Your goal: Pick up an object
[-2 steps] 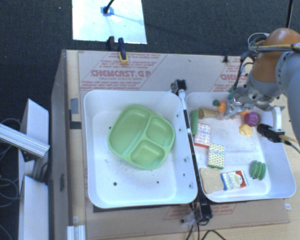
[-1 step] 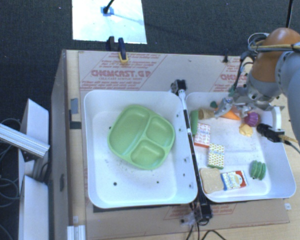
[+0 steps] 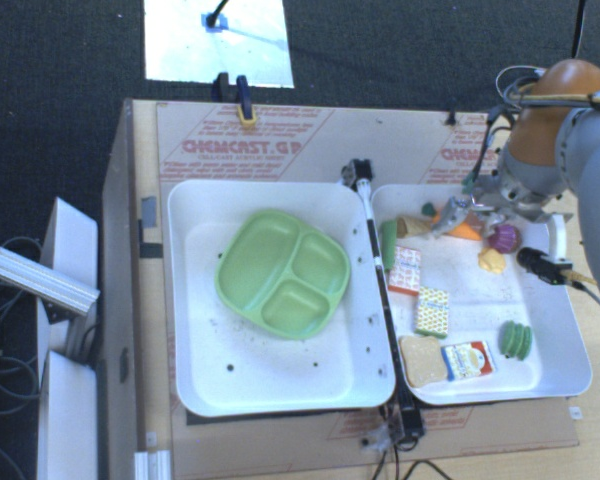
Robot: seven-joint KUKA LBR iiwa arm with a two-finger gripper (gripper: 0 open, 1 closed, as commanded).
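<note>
Camera view: at upper right we cannot tell the gripper's [image 3: 450,216] finger state; crowded orange piece [image 3: 467,232] and purple toy [image 3: 503,236] risk a misgrasp.

Two shallow white bins sit side by side on the counter [image 3: 280,133], which is covered with printed brown board. The left bin [image 3: 195,298] holds a light green plastic plate with three compartments [image 3: 283,273], lying slightly tilted near the bin's centre. The right bin [image 3: 565,353] holds small items: a green pod-shaped piece [image 3: 388,240] by the left wall, an orange wedge [image 3: 466,232], a purple round piece [image 3: 503,236], a small yellow piece [image 3: 492,260], two patterned cards [image 3: 420,290], a tan slice [image 3: 422,358], a red and white packet [image 3: 468,359] and a ribbed green piece [image 3: 516,340]. The grey arm's tool [image 3: 454,211] hangs at the bin's upper part, just beside the orange wedge.
</note>
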